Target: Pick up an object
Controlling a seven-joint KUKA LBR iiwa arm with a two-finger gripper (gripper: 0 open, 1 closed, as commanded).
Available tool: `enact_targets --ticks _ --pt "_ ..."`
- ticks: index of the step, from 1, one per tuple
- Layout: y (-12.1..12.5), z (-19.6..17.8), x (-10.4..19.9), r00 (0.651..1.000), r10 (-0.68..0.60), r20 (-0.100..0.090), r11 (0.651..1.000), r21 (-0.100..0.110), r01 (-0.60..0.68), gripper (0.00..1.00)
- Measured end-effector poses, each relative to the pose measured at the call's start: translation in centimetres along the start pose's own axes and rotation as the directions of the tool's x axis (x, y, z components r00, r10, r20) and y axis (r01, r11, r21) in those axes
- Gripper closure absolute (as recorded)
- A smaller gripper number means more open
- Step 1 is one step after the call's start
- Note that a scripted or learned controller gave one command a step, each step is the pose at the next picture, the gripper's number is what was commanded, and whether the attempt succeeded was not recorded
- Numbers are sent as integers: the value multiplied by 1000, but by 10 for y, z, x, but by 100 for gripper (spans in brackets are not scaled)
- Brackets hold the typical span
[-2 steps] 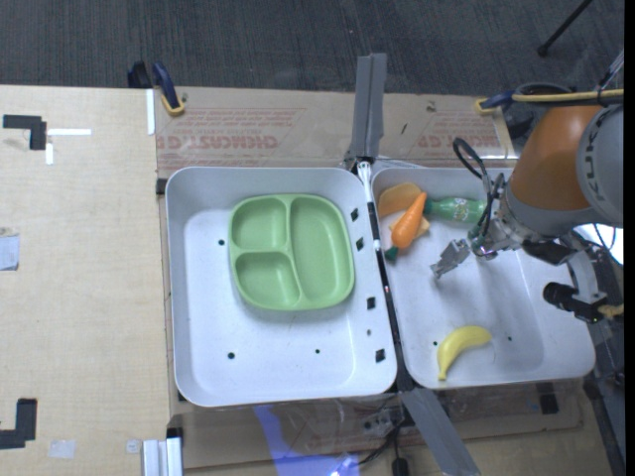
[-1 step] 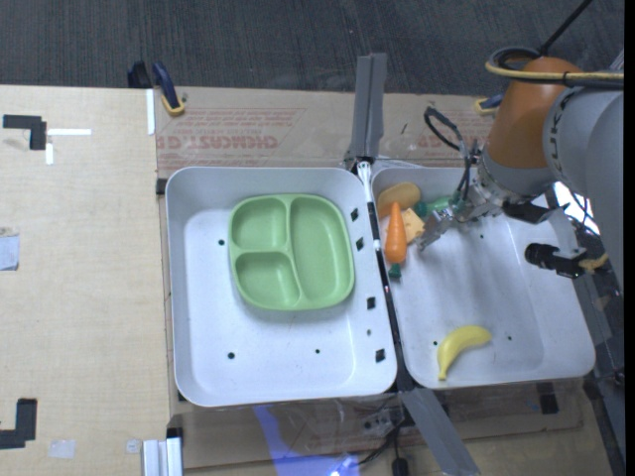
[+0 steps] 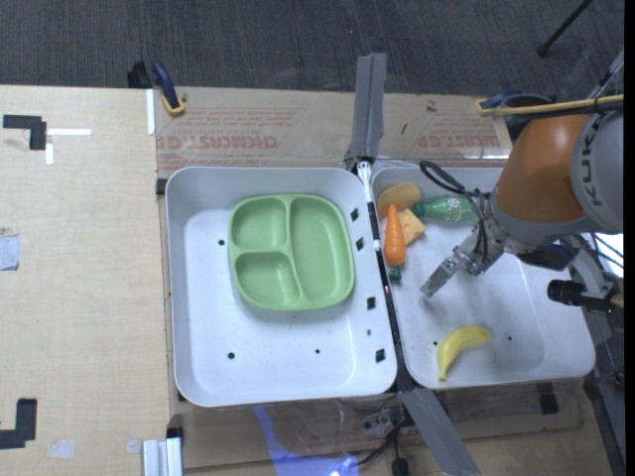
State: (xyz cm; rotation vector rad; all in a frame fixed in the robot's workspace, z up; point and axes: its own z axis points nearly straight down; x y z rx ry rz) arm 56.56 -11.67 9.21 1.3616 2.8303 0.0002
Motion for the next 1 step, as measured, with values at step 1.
enact_targets --ticks 1 --pt "20 -81 -11 995 -101 1 995 -1 101 0"
